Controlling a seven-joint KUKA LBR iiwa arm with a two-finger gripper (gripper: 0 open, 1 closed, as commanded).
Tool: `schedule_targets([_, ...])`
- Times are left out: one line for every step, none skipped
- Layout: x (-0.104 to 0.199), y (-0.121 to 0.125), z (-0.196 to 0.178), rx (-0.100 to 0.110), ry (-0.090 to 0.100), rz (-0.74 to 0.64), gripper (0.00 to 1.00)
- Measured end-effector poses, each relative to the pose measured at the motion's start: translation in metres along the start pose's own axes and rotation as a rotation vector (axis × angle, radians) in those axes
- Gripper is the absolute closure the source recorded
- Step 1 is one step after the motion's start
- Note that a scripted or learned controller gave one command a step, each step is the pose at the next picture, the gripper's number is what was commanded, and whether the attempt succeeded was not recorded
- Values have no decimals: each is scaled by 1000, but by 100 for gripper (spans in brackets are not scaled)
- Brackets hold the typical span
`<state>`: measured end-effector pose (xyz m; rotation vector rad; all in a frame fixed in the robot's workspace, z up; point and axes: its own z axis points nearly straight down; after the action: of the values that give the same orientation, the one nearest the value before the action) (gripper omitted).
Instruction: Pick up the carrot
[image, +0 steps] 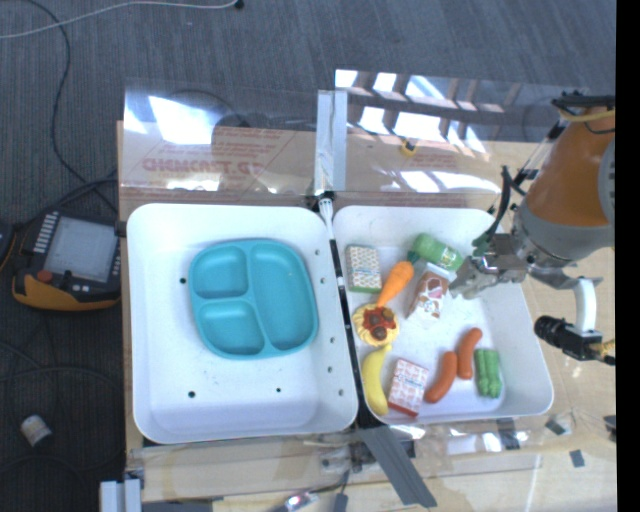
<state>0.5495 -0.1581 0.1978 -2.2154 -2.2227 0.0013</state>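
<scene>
the carrot (396, 283) lies slantwise near the right bin's (525, 340) back-left corner - left of the gripper (470, 283), whose state i cannot tell.

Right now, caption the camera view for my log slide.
Claw hovers in the right bin near a small carton; the carrot lies untouched beside it.
</scene>
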Motion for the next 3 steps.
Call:
schedule_targets([68, 52, 15, -1, -3, -133, 0])
schedule_targets([89, 25, 15, 1, 0, 28, 0])
schedule_targets([56, 39, 97, 1, -5, 57, 0])
